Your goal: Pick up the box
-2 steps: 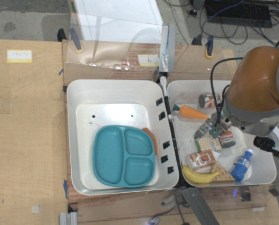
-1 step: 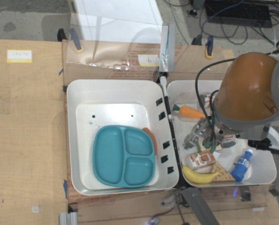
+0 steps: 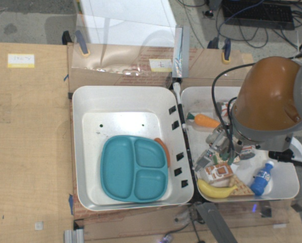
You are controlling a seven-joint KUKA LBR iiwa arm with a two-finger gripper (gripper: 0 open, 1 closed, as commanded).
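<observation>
Closest to the camera, along the near wall of the right bin [image 3: 293, 189], lie a yellow banana [image 3: 215, 190] and, further right, a blue bottle [image 3: 262, 178] with a white cap. Just behind the banana sits the box [image 3: 219, 172], small, white and reddish-brown, tilted among the clutter. That is the thing to be picked up.

Directly above the box hangs the tool [image 3: 215, 148], a cluster of grey metal parts reaching down from the arm [image 3: 270, 103]. From this angle its fingers blur into the items below, so I cannot tell how far open it is, nor whether it has hold of anything. It appears placed there to come down on the box, though that is a judgement.

An orange carrot [image 3: 206, 120] lies at the far side of the same bin. The arm's large orange and grey body covers much of that bin, hiding whatever lies beneath it.

To the left, the other white bin [image 3: 85, 135] holds a teal divided plate [image 3: 135, 167], with a thin orange strip [image 3: 163, 150] at its right edge, too small to identify. Both bins rest on a wooden desk [image 3: 24, 146]. Cables and a keyboard [image 3: 257, 11] are cut off at the top.
</observation>
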